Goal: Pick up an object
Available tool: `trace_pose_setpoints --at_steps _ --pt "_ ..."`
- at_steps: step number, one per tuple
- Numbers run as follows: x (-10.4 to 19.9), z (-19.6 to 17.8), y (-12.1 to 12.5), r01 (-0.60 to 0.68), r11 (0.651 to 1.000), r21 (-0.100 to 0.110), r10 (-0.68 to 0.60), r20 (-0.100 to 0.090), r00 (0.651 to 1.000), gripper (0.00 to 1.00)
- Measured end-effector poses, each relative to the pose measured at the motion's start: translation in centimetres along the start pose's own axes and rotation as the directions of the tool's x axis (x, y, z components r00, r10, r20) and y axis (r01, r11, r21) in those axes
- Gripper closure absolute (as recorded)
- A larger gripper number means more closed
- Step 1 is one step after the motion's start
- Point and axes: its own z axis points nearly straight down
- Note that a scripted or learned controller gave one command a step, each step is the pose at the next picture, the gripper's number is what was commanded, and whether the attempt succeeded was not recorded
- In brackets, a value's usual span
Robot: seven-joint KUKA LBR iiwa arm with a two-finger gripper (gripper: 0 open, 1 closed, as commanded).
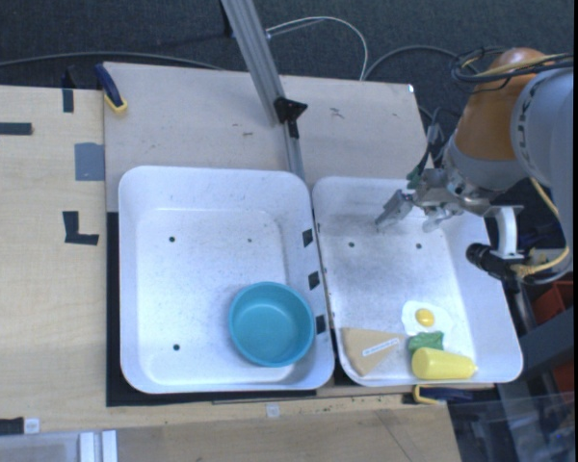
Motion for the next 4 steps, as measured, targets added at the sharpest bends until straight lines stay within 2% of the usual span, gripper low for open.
trace_pose_setpoints --at_steps 1,2,3,4 --pt "-0.8 5.4 0.4 0.0 1.0 -0.002 0.0 0.001 1.0 0.0" --pt "-0.8 7.5 0.3 0.001 1.0 -0.004 -0.001 0.001 1.0 0.0" --pt "-0.7 6.4 0.4 0.002 1.0 -0.006 -0.002 0.001 1.0 1.0" --pt "-0.7 0.3 -0.2 0.0 1.0 -0.013 0.0 0.001 1.0 1.0"
